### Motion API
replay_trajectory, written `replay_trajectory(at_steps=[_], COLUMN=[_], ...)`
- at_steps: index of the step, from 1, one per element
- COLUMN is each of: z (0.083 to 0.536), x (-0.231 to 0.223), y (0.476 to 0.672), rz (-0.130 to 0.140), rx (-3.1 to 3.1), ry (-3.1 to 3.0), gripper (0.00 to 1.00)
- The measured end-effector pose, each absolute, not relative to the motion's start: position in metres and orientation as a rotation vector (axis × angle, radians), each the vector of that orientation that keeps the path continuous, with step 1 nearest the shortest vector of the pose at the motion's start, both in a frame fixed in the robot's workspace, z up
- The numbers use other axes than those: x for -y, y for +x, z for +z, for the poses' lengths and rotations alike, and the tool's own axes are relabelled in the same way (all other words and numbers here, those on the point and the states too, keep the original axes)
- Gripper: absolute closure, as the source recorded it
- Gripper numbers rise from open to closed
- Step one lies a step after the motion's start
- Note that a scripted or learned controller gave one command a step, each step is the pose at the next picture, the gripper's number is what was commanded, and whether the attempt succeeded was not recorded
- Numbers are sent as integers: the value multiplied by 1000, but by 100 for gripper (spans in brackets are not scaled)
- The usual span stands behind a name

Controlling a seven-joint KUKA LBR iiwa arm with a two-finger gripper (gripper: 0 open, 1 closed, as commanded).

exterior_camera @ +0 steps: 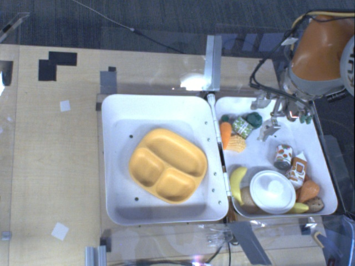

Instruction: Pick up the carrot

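Carrot (pixel 225 134) in the right bin (pixel 324 148), lying against that bin's left wall, toward the counter's far side, green top pointing to the far edge. Just beside it a pale yellow ridged piece (pixel 237 144) and a small green-and-white packet (pixel 242 127); a dark green lump (pixel 254 118) next to those. Tool (pixel 277 118) hanging over the far right part of the same bin, well apart from the carrot, nothing visible between its metal fingers; open or closed, cannot tell, since the fingers blur together with brackets and cables. Arm (pixel 317 51) cut off at the right edge. Nearer the front edge: a white bowl (pixel 272 190) hiding part of a banana (pixel 237 183) and a brown item (pixel 315 205) beneath; a small can (pixel 283 156), a printed carton (pixel 297 170), an orange piece (pixel 308 190). Left bin (pixel 113 165) holding a yellow divided plate (pixel 167 164).
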State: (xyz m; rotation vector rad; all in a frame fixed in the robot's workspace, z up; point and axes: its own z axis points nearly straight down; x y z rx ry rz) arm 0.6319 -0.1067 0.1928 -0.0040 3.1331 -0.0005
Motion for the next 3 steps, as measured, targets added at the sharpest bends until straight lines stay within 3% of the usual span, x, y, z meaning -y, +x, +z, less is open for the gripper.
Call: replay_trajectory(at_steps=[1, 2, 3], z=[104, 191, 187], x=[92, 25, 45], y=[571, 638, 587], rz=[-6, 5, 0], rx=[-3111, -3122, -3131], ry=[-200, 96, 81], gripper=[0, 0, 0])
